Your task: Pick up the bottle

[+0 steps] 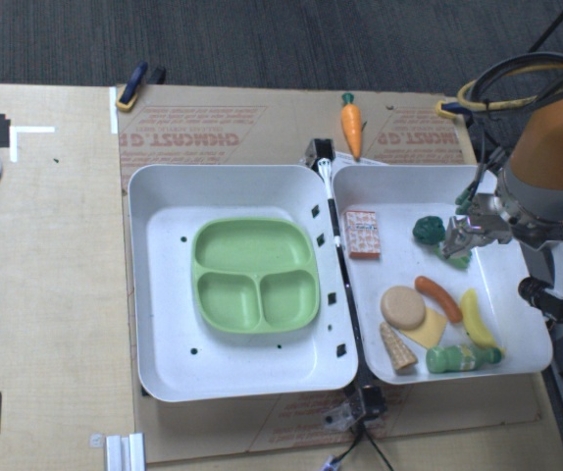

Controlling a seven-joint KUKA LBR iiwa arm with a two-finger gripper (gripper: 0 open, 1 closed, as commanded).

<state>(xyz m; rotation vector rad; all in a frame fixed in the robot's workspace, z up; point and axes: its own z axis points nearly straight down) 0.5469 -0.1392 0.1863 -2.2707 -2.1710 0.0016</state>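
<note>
The bottle [463,359] is green and lies on its side along the front wall of the right bin [517,292], its cap end pointing right. My gripper [458,241] hangs over the back right part of that bin, well behind the bottle. It sits just right of a dark green broccoli piece [429,230]. A bit of pale green shows right under the gripper's tip.
The right bin also holds a red and white box [363,234], a sausage [438,297], a banana [475,320], a round bun [403,307], a cheese slice [427,331] and a cone [396,347]. A green divided plate [256,275] lies in the left bin [154,292]. A toy carrot [351,126] rests behind the bins.
</note>
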